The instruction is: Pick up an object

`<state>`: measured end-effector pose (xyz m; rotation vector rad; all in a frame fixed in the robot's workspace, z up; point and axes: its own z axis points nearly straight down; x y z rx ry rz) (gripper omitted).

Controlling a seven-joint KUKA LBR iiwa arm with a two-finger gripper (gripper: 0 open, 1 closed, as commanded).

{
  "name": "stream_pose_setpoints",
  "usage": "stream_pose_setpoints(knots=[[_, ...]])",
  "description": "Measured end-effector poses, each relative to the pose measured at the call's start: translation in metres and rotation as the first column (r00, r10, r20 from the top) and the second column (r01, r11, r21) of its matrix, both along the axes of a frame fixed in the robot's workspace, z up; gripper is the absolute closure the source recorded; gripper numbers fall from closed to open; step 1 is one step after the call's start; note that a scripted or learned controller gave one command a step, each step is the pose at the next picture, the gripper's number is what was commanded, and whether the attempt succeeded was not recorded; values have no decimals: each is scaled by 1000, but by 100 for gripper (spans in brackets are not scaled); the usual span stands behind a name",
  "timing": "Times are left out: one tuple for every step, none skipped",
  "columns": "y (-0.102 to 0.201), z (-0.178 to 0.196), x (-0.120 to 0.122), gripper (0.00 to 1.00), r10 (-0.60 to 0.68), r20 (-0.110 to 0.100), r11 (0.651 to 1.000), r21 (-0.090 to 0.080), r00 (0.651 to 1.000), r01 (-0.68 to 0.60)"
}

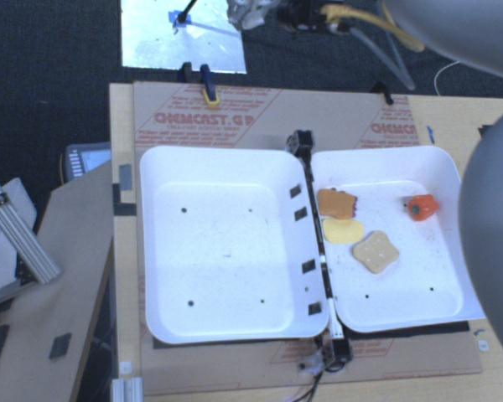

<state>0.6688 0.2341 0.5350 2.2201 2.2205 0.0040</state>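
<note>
Bench (193, 107) board, white bins (218, 249), dark floor (42, 57)

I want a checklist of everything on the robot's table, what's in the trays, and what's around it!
Surface: cardboard sheet under two white trays.
Job's things: right tray holds an orange slice, yellow disc, tan toast and red-orange piece.
Clutter: left tray, nothing seen inside.
Grippers: gripper at top, above the bench.
Cables: yellow hose by the gripper.
Surroundings: shiny plate, dark carpet.
</note>
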Motion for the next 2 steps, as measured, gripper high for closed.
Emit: stream_pose_setpoints(knots=[[0,0,-1,100,4,-1,1000,0,1000,-4],[0,0,-1,100,4,-1,1000,0,1000,-4]])
